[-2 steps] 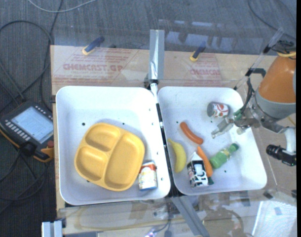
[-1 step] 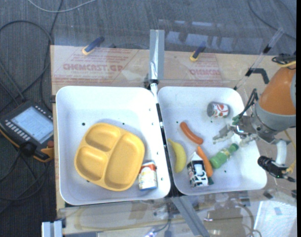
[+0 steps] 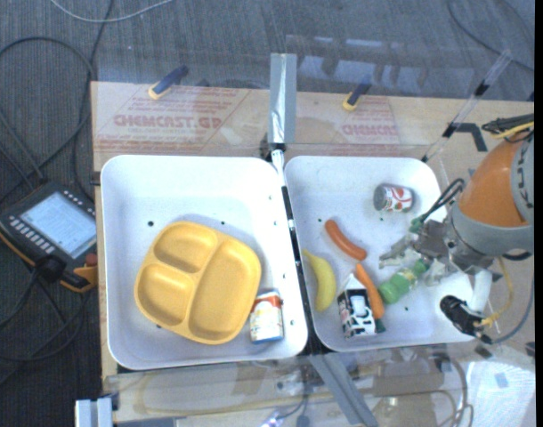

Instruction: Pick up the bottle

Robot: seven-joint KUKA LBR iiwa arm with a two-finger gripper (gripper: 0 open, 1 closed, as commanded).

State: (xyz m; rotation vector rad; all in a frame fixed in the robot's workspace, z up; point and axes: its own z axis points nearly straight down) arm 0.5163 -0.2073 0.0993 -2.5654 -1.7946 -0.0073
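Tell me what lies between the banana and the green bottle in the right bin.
In the camera view, a carrot lies between the banana and the green bottle, above a small carton.

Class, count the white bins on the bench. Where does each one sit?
2. The left bin holds a yellow tray; the right bin sits beside it, under the gripper.

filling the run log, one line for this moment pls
target: green bottle lying in right bin | gripper right above it, grasp unconfirmed | carrot beside bottle
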